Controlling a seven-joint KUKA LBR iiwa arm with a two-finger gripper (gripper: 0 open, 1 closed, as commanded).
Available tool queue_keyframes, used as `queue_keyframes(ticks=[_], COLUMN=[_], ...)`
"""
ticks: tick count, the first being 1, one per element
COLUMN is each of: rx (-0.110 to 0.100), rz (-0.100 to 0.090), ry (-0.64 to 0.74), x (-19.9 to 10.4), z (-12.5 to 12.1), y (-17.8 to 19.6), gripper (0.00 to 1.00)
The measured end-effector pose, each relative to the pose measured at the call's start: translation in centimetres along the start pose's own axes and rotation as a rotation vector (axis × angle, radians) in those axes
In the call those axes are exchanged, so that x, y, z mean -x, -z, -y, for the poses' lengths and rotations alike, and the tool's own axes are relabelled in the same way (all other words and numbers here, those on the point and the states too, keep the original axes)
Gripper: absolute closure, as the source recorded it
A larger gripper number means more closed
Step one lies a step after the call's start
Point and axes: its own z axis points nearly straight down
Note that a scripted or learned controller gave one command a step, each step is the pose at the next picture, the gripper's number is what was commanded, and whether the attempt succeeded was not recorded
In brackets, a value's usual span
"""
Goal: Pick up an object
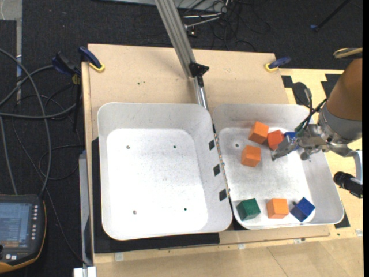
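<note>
Six small blocks were seen in the right-hand bin (pixel 323 183), and the one nearest the claw was taken as the likely target: a reddish-orange block (pixel 275 138) in the upper part of that bin. Just beside it on the left, touching or nearly so, an orange block (pixel 259 132) was seen, and a little below the pair, apart from them, a second orange block (pixel 251 155). Along the bin's near edge three more were lined up, well apart from the upper group: a green block (pixel 249 208), an orange one (pixel 277 208) and a blue block (pixel 302 209).

The claw (pixel 281 150) was found low over the bin floor, just to the right of and slightly below the reddish-orange block, reached in from the right on the grey arm (pixel 340 120) with its orange band. No block was seen between its fingers; how far apart they stood could not be told from this slanted view.

The step in hand was judged to be the approach, with nothing yet lifted. For the next move, the claw would need to be centred over a single block, with care that the neighbouring orange block is not nudged or caught, then closed and raised. The left-hand bin (pixel 115 154) on the counter (pixel 144 74) was not involved.
</note>
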Motion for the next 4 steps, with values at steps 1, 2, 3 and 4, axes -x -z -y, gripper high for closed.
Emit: queue_keyframes(ticks=[1,2,3,4], rx=[-0.002,0.002,0.006,0.010], rz=[-0.001,0.000,0.001,0.003], ry=[0.000,0.000,0.000,0.002], x=[-0.1,-0.2,-0.1,0.2], z=[-0.2,-0.2,-0.3,-0.4], y=[-6.4,-8.7,-7.6,-3.3], gripper=[0.00,0.00,1.00,1.00])
